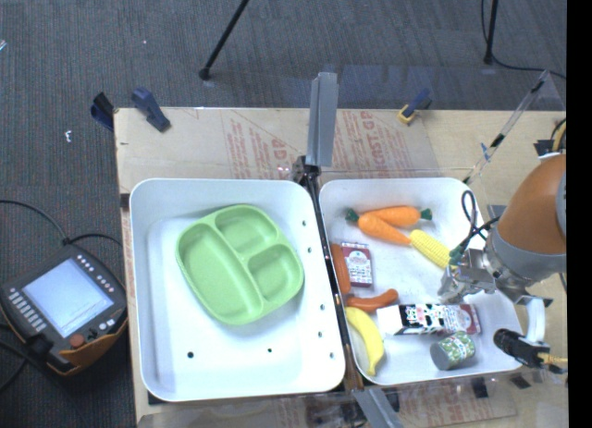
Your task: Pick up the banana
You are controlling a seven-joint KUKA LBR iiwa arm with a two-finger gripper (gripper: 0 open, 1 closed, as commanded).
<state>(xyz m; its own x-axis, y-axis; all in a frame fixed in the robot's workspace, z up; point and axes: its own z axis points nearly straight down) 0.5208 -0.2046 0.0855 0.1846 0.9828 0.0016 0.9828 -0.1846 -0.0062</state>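
Banana (pixel 367 338) lying in the right bin (pixel 393 186), near its front left corner.

A hot dog (pixel 372 302) sits just behind it, and a black-and-white carton (pixel 427 318) beside it to the right, with a small green can (pixel 452 351) further on. The gripper (pixel 460 280) hangs over the bin by the corn cob (pixel 428 248), well apart from the banana; from here I can't tell how its pincer stands. The left bin (pixel 153 223) carries a green divided plate (pixel 240 262).

Banana (pixel 366 340) lying at right bin's (pixel 444 186) near-left corner, beside a milk carton (pixel 421 318); hand (pixel 460 280) hovering above corn cob (pixel 429 249), well apart.
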